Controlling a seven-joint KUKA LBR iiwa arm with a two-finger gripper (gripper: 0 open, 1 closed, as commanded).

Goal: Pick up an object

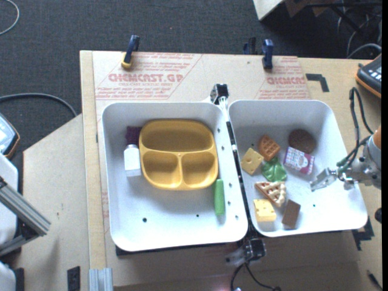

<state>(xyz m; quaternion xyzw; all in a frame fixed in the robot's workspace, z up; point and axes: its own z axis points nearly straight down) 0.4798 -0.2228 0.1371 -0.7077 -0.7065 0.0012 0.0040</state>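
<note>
Spread, empty end effector (319,180) hovers just right of the pink packet (298,160).

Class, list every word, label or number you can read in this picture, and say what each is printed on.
"CHEMCAST GP": red print on the board behind the left bin; the smaller lines beneath are blurred.
Red print on the board behind the right bin: seemingly the same word, partly hidden, unsure.
Pink packet label: too small to read.

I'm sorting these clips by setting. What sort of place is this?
Probably a robotics lab bench, not a kitchen: two white bins are clamped to a board, toy food sits in the right one, and cables trail over dark carpet.
</note>
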